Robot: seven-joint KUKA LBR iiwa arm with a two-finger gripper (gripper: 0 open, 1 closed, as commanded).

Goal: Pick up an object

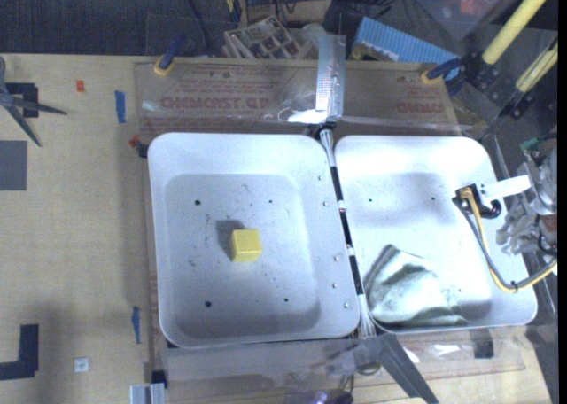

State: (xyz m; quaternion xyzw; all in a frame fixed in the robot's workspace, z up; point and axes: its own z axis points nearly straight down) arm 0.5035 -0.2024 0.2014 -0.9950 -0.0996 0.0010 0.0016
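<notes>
A: What is there to pick up?

B: A small yellow block (246,244) lies near the middle of the left bin (177,163), flat on the floor of it, with a short shadow on its upper left side. Nothing touches it.

A: And in the other bin?

B: The right bin (416,163) holds a crumpled greyish cloth (409,289) in its lower part, close to the near wall and near the divide between the two bins. It looks like cloth or a soft bag; the view is too blurred to tell which.

A: Where is the arm?

B: At the far right edge, over the rim of the right bin. A white bracket (498,190) juts leftward over the bin, and a yellow cable (489,252) loops down from it along the bin's right side. The gripper (532,221) shows as a pale metal cluster just beside that rim.

A: Open or closed?

B: I cannot tell. It is cut by the edge of the view and blurred. No object is seen in it, and it is well apart from the yellow block.

A: What surrounds the bins?

B: A wooden bench (71,216), with blue clamps (168,55) at the back edge and a clear plastic sheet behind the bins.
</notes>
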